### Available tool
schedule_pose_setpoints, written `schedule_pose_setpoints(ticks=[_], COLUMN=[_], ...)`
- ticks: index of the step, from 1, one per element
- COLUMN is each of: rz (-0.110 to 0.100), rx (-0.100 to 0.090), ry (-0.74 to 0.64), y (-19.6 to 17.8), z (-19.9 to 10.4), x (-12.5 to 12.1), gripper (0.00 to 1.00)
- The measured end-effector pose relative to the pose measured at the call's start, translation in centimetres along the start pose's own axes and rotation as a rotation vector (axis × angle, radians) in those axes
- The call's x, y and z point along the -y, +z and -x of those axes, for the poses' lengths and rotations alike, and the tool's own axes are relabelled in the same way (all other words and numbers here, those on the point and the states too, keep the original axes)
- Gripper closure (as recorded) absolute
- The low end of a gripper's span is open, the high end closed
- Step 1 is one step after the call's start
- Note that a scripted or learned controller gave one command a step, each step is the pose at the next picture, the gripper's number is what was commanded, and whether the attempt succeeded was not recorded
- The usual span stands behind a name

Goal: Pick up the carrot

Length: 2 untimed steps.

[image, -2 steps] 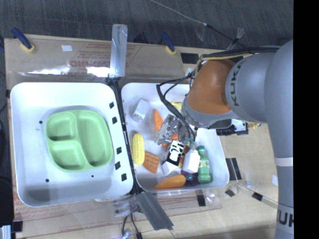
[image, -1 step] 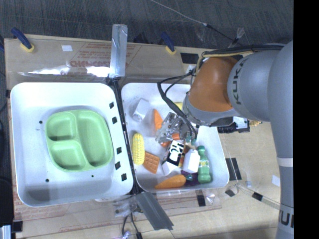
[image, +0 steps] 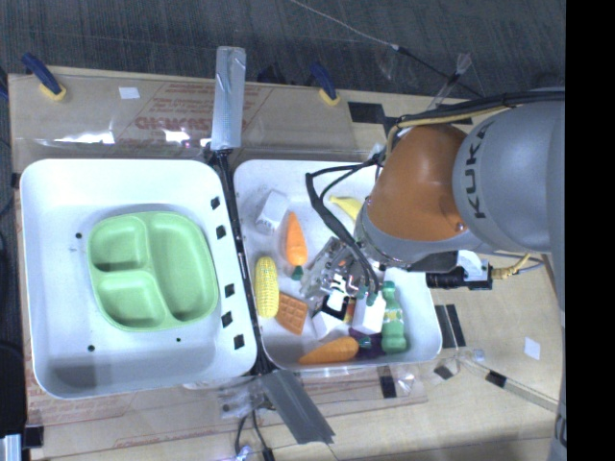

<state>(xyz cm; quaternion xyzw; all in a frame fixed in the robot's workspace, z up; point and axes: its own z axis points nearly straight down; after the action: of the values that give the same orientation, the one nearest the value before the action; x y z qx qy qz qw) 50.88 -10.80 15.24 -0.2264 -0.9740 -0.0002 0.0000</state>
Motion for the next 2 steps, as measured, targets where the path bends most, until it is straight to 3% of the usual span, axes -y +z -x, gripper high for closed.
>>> schedule_pose_setpoints(ticks=[1, 2], rz=[0.004, 0.002], rx=[0.016, 0.006], ry=[-0.029, 0.157], y=[4.6, 5.7], z=[6.6, 13.0], x=[-1.8, -4.9], gripper=[1.00, 1.00])
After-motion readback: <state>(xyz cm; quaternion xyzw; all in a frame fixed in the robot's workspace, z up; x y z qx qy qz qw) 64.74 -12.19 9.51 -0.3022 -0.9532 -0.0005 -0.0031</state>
